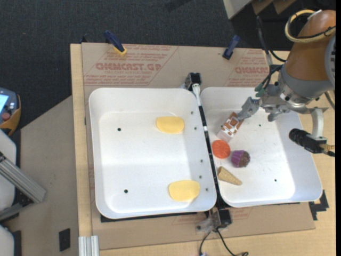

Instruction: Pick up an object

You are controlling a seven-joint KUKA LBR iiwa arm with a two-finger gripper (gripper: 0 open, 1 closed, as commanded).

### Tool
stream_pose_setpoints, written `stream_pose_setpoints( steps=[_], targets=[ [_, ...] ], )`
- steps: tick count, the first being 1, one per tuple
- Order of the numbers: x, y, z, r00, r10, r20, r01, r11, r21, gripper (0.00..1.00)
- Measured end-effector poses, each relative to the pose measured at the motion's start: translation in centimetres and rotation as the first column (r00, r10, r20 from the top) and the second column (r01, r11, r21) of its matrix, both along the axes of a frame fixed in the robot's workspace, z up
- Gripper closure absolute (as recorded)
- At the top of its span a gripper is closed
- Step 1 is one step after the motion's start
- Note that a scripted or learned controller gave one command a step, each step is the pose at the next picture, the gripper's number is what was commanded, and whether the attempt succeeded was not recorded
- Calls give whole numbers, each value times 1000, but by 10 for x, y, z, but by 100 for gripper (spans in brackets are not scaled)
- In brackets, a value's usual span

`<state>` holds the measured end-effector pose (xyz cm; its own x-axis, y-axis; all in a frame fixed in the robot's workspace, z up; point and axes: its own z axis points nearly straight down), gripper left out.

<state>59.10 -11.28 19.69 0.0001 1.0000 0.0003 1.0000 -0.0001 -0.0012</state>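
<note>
Over the right bin (pixel 298 191), reaching in from the right edge with the grey arm and its orange band, and hanging the gripper (pixel 242 115) above the upper left part of that bin. Pinching a small brown and white packet (pixel 231 125) between the two fingers, closed on its upper end, with the packet tilting down and to the left; hard to say whether lifting clear of the bin floor or touching it. Lying just below the packet, an orange round object (pixel 221 149), and touching it on the right side, a dark purple one (pixel 240 158). Resting a little lower, near the dividing wall, a tan cone-shaped piece (pixel 229 176). Sitting in the left bin (pixel 101 143), well apart from each other, two flat yellow pieces, one (pixel 170 125) in the upper part and one (pixel 184 190) near the lower rim.
</note>
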Motion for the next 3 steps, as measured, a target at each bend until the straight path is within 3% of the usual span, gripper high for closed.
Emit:
stream_pose_setpoints(
  steps=[1, 2, 3],
  targets=[
    [20, 131, -13, 1000, 13, 3, -13, 1000, 4, 0],
    [20, 122, -1, 1000, 1, 6, -1, 1000, 0, 100],
    [-27, 32, -13, 1000, -10, -4, 10, 1000, -1, 100]
  ],
)
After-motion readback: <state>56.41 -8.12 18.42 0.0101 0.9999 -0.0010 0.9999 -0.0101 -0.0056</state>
